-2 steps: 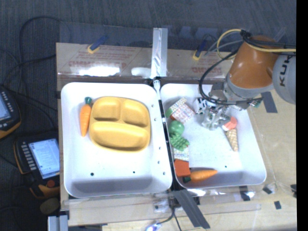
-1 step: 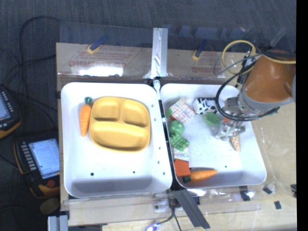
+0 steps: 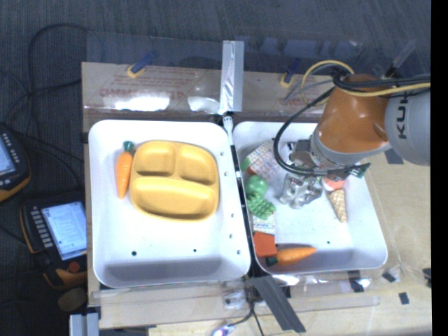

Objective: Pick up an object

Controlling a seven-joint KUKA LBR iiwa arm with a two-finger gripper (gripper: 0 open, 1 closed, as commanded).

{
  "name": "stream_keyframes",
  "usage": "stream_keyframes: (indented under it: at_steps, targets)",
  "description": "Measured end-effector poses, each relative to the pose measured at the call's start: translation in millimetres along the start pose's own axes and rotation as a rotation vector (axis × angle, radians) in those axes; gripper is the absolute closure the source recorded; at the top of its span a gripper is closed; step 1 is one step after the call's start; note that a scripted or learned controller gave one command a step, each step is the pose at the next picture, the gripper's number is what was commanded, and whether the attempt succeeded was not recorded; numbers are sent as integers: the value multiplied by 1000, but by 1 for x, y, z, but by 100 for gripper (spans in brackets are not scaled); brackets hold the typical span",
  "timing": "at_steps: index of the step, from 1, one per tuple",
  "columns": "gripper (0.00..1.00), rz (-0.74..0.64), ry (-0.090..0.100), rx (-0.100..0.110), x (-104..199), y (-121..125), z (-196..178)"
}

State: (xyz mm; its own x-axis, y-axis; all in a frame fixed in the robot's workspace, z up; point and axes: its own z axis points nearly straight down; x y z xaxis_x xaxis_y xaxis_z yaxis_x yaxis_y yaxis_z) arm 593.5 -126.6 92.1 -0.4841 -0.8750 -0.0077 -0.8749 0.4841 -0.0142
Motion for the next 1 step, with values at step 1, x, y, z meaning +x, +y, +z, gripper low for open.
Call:
stream_keyframes:
  at_steps: [1]
  targets:
    - [100, 159, -1, -2, 26, -47, 1]
